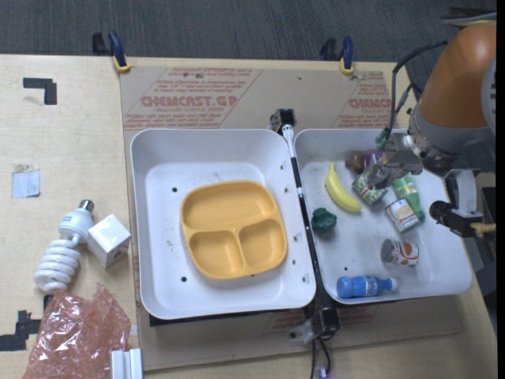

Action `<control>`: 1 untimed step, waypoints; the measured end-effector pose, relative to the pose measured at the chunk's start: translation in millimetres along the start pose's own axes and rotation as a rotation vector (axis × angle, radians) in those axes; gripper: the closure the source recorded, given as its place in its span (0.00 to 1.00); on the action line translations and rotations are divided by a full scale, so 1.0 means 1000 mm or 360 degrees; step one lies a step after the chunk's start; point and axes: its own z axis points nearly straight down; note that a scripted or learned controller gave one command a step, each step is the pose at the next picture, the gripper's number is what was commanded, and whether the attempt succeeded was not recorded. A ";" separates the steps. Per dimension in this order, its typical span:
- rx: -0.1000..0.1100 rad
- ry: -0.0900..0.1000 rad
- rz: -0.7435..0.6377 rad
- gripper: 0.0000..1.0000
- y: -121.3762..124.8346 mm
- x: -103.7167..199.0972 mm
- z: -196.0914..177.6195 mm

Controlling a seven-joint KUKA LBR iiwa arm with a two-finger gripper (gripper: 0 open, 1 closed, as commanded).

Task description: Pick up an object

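One banana point(342, 190), one blue bottle point(365, 286), two bins; tool point(384, 166) state unclear.

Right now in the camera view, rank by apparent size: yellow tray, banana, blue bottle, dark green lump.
1. yellow tray, by far the largest
2. banana and blue bottle: they look about equal, so I won't rank them
3. dark green lump, smallest

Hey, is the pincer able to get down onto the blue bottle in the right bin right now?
Probably yes. The blue bottle lies on its side near the right bin's front edge with nothing on top; the pincer sits farther back.
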 end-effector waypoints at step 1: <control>-0.0001 0.0001 0.0004 0.00 -0.027 -0.010 0.129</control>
